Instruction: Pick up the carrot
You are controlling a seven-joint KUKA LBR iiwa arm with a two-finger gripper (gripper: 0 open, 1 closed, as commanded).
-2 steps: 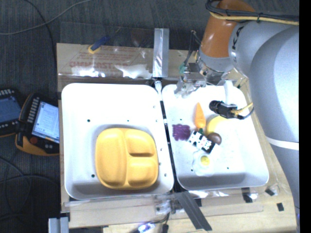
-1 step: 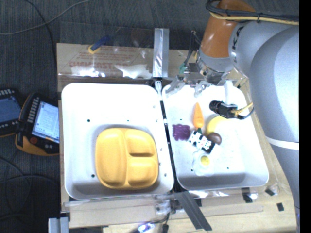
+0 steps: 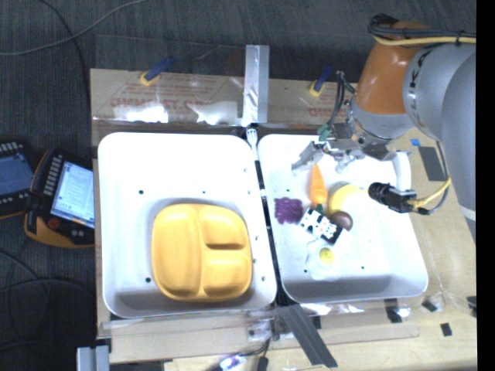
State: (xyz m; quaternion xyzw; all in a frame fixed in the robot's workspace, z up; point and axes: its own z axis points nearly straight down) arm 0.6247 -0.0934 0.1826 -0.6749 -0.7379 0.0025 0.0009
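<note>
Yellow tray (image 3: 203, 250) left; carrot (image 3: 317, 185) just below pincer (image 3: 325, 154).

Two white bins (image 3: 116, 230) sit side by side. The left one holds one yellow tray (image 3: 203, 250). The right bin (image 3: 402, 269) holds one carrot (image 3: 317, 182), one banana (image 3: 343, 197), one purple grape bunch (image 3: 288, 209), and one black-and-white block (image 3: 317, 222) just below the carrot.

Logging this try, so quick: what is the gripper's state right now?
Gripper: open, fingers spread just above the top end of the orange tapered carrot in the right white bin; nothing held between them.
</note>
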